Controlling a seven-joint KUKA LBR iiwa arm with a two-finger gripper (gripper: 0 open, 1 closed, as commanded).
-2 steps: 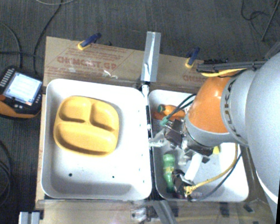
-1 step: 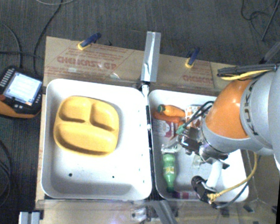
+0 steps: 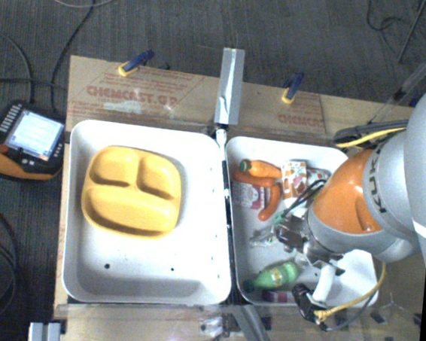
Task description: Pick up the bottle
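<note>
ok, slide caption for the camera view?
KUKA arm over right bin, near green bottle; yellow tray in left bin.

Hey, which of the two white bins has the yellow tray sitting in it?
The left bin. The yellow divided tray lies in it alone, while the right bin holds the green bottle, an orange carrot-like item and the arm reaching in.

**Bench clutter around the two bins**

A yellow compartment plate (image 3: 132,191) lies upside down in the left white bin (image 3: 74,265). In the right bin (image 3: 233,206) sit an orange carrot-like toy (image 3: 259,168), a red sausage-like toy (image 3: 272,199) and a printed packet (image 3: 295,176). A teach pendant (image 3: 24,141) rests on the floor at left. Two blue-and-yellow clamps (image 3: 135,62) (image 3: 290,88) grip the cardboard sheet (image 3: 160,96).
</note>
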